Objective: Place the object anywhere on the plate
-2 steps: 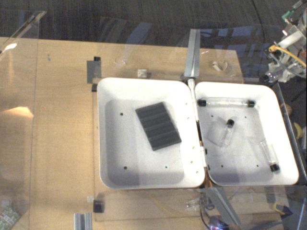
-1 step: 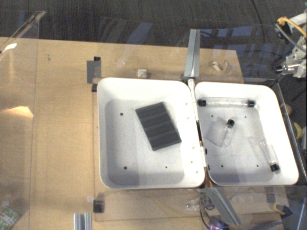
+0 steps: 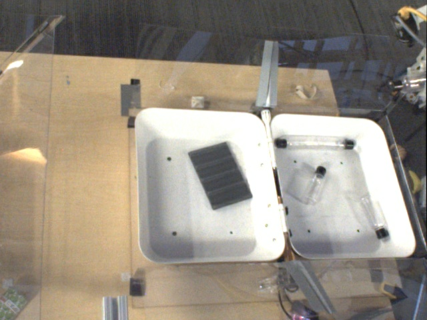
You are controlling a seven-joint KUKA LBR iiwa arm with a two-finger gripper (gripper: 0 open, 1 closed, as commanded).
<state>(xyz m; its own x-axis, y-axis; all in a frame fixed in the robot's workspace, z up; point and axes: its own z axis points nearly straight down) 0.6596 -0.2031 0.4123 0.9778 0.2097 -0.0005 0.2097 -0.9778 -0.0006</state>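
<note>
plate (image 3: pixel 220 175): dark ribbed slab, mid-frame in the left bin (image 3: pixel 148 205), lying askew
middle tube (image 3: pixel 313 184): clear with a black cap, in the right bin (image 3: pixel 399 199), nearest the plate (probably the easiest pick), long axis near upright in frame
other tubes: top tube (image 3: pixel 313 142) lies crosswise; right tube (image 3: pixel 373 217) lies diagonal
carry: leftward over the shared rims
gripper: open or closed, cannot tell

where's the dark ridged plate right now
In the camera view the dark ridged plate lies tilted near the middle of the left bin, left of the divider from the right bin holding clear tubes.
</note>
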